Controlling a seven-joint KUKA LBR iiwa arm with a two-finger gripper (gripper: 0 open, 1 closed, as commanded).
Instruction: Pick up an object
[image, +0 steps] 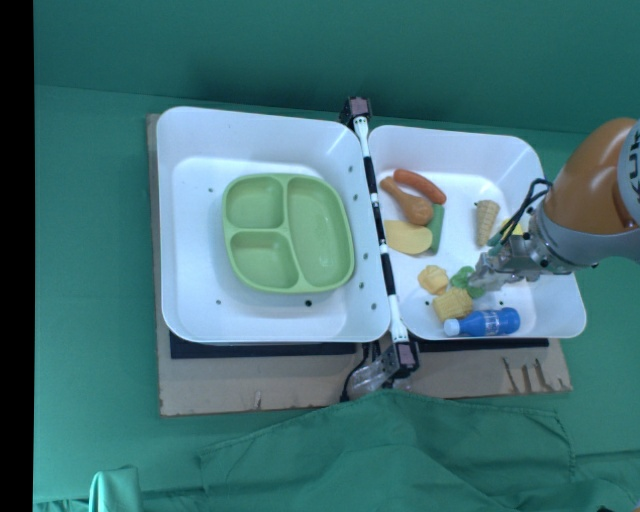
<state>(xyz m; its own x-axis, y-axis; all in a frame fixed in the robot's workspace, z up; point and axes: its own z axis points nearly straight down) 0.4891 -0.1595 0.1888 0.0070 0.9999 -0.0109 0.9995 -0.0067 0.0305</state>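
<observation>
The right bin (520, 160) holds several toy foods: a red sausage (420, 185), a brown drumstick (408, 203), a yellow potato slice (408, 238), a cone (486, 220), two yellow corn pieces (433, 279) (452, 303), a green piece (463, 277) and a blue bottle (484, 322). My gripper (487, 276) reaches down from the right, low in this bin, just beside the green piece and above the bottle. Nothing shows between its fingers.
The left bin (200, 150) carries a green three-compartment plate (288, 232). A black and white divider bar (378, 230) runs between the bins. Green cloth (400, 450) is bunched at the front of the bench. The arm's orange band (598, 180) hangs over the right bin's edge.
</observation>
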